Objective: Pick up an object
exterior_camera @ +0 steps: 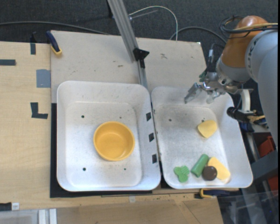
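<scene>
I see a bowl (114,140) in the left bin (65,125). Right bin (177,101): wedge (207,129) mid-right, four small pieces (203,169) clustered at near edge; hand (201,93) over far edge.

A pale wooden table (18,139) fills the left and lower part of the camera view, marked with several strips of dark tape (37,110) and one grey patch (43,78). A lighter beige board (93,55) lies over it toward the far side, held at its far left corner by a blue and yellow clamp (54,43). A slanted metal post (123,22) rises from the board's middle. Beyond the table lies dark grey carpet (200,3), crossed by black and pale cables (168,17). The light is even and soft.
</scene>
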{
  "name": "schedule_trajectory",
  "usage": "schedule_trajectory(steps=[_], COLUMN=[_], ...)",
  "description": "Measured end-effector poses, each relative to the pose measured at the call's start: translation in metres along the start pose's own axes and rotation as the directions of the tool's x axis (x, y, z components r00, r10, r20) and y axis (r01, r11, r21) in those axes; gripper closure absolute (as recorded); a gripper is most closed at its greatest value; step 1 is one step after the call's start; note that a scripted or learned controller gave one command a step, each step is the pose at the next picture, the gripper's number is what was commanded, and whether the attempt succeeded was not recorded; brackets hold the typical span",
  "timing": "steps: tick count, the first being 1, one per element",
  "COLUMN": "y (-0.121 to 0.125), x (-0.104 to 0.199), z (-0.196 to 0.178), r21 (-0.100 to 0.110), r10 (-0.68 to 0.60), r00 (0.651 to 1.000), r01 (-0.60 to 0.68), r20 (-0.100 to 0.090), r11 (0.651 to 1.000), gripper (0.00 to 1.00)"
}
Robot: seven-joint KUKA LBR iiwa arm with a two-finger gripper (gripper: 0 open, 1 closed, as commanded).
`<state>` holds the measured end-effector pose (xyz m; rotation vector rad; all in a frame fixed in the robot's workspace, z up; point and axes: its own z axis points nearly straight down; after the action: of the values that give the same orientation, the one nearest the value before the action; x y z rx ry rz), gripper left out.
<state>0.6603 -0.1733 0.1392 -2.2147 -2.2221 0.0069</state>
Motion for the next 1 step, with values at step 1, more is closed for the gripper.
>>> schedule_trajectory(steps=[1], y=[0.0014], x=[0.0004], z=[-0.0136], r21=[-0.005], r10=[-0.002], r00=[1.000], r01=[0.002], r20=[0.002], r11=[1.000], gripper=[1.00])
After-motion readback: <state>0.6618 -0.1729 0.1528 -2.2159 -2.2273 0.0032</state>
